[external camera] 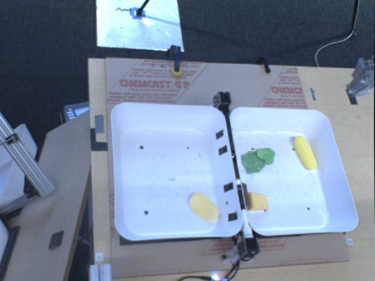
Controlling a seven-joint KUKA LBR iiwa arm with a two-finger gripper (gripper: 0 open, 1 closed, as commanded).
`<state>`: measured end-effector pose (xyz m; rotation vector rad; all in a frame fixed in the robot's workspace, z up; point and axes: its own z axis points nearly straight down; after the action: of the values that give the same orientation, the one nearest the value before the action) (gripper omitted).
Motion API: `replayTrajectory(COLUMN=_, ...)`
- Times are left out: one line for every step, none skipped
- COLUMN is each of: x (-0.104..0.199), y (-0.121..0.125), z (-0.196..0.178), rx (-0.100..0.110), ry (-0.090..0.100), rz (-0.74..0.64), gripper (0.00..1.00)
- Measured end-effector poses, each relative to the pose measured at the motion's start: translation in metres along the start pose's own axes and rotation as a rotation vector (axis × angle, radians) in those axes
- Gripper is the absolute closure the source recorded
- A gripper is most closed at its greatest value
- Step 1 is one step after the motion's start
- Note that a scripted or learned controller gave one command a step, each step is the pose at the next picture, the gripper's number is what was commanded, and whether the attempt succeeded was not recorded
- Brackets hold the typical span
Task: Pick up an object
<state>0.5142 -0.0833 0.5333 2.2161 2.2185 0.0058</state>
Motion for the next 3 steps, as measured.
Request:
replayTrajectory(x=-0.041, y=-0.029, z=-0.002, rx=0.003, ry=0.0, rz=0.004, gripper=1.0)
replayTrajectory(x=-0.083, y=-0.028, z=-0.002, rx=0.002, ry=-0.001, rz=0.003, gripper=1.0)
replayTrajectory(x=-0.001, y=-0.028, z=0.096, rx=0.012, ry=0.004, rz=-0.01, gripper=1.0)
